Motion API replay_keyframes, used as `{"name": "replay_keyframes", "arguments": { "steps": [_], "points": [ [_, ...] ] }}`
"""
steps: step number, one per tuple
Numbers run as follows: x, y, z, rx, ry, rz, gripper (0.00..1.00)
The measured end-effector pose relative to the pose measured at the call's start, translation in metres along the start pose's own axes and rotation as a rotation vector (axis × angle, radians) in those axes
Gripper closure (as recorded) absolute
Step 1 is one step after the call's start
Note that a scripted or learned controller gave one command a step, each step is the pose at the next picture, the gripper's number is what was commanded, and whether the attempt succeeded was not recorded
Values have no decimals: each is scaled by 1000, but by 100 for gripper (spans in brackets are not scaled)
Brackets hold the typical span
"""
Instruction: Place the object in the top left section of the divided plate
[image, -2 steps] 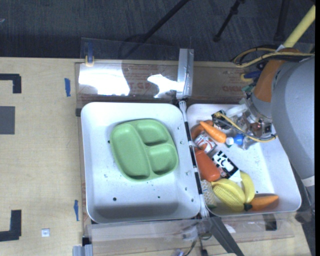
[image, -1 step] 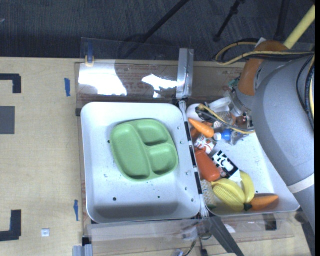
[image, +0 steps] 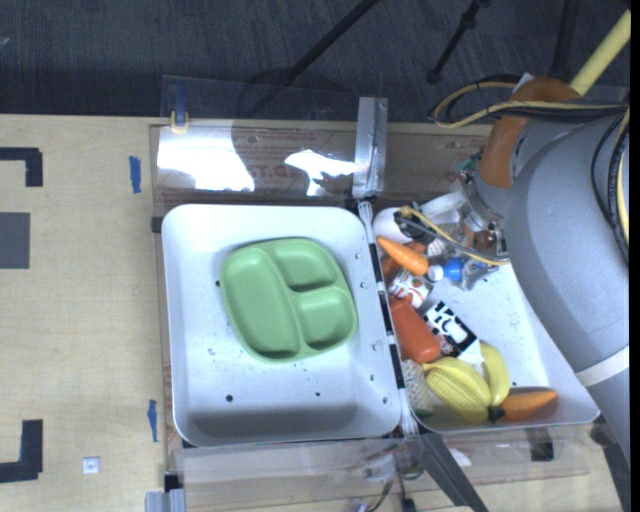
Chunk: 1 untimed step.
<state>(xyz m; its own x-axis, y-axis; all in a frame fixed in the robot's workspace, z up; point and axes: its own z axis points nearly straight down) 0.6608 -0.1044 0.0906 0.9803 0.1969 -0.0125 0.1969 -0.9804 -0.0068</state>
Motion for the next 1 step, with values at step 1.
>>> {"name": "replay_keyframes", "arguments": {
  "steps": [1],
  "points": [
    [-1,1,0,2,2,-3,100]
  ]
}}
